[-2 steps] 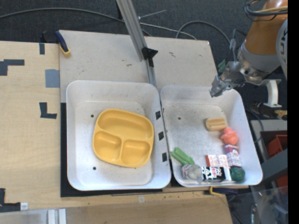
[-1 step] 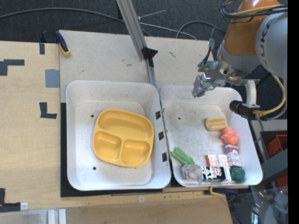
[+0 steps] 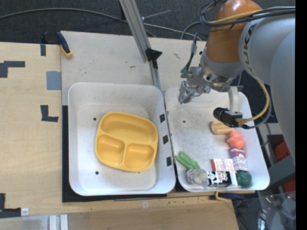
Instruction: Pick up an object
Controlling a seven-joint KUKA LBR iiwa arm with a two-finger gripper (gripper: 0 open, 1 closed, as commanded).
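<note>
My gripper (image 3: 185, 96) hangs over the far left corner of the right bin (image 3: 192, 123), above bare floor, with nothing seen in it. The bin's objects lie toward its right and near sides. A tan wooden block (image 3: 218, 127) and a salmon-pink toy (image 3: 235, 140) sit at the right. A green pea pod (image 3: 186, 160) lies near the front left. Along the front edge are a grey-white round item (image 3: 195, 177), a black-and-white packet (image 3: 220, 178), a red-and-white box (image 3: 223, 165), a small printed tube (image 3: 239, 159) and a dark green lump (image 3: 244, 178).
The left bin (image 3: 81, 128) holds a yellow divided plate (image 3: 127, 141). A slanted metal pole (image 3: 139, 30) stands behind the bins and ends at the divider between them. A blue-and-yellow clamp (image 3: 64, 44) sits at the bench's far left.
</note>
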